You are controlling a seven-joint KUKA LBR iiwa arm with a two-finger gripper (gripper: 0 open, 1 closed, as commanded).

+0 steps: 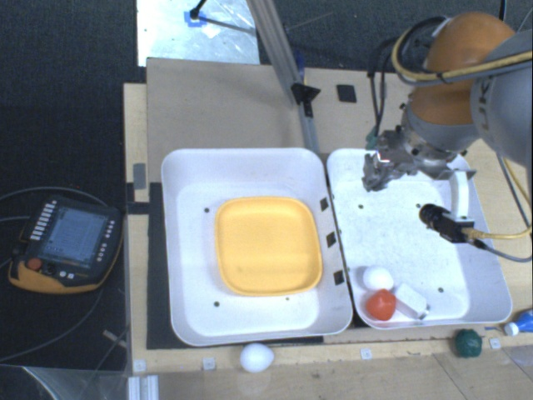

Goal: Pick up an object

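The gripper (376, 173) sits upper right, and I cannot tell its state; the red ball (381, 305), white ball (378, 278) and white block (411, 300) crowd the right bin's (491, 302) lower corner. A grasp there could slip, I think.

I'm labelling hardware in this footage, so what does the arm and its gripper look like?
The arm is grey, with a rounded orange band above the wrist. Black and yellowish cables loop around the orange part, and another yellowish cable runs from a black fitting lower down. The gripper is a small dark grey metal assembly at the wrist's end.
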